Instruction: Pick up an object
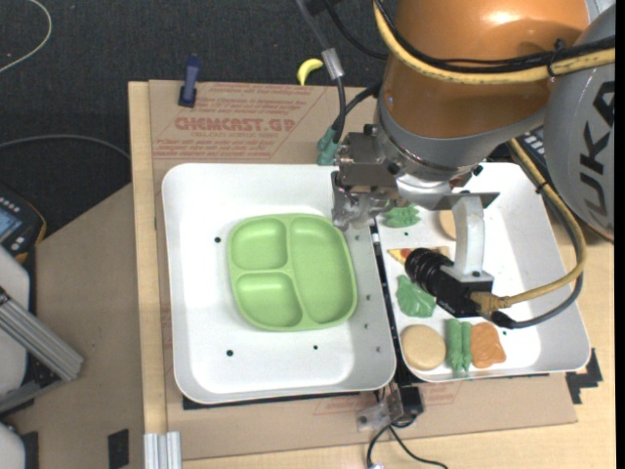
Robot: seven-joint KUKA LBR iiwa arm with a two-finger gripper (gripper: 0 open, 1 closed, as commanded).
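Camera view, looking down at a slant.

- My fingers point(356, 215) are hanging over the seam where the left bin point(195, 213) and the right bin point(547, 360) are meeting, toward the far end of that seam. I cannot tell whether they are apart or together. The metal block above them is crowding the view.
- Just beside my fingers, on the view's right, a small leafy green piece point(401, 217) is lying in the right bin. It is near them, but I cannot say that it is touching.
- Further right of that, a tan piece point(446, 226) is peeking out, partly hidden by my own hardware.
- Nearer the camera from my fingers, still in the right bin, a yellow wedge with a red tip point(399, 255) is lying flat. Past it a darker green lump point(416, 302) is sitting.
- Well apart from my fingers, along the near wall of the right bin, three things are lying in a row: a round tan disc point(423, 347), a green pod point(457, 347) just beside it, and an orange piece point(487, 345) against the pod.
- To the view's left and nearer the camera, a green divided plate point(291, 283) is resting flat in the middle of the left bin.
- Both bins are sitting on a brown sheet with red lettering point(244, 115), which is covering the counter.
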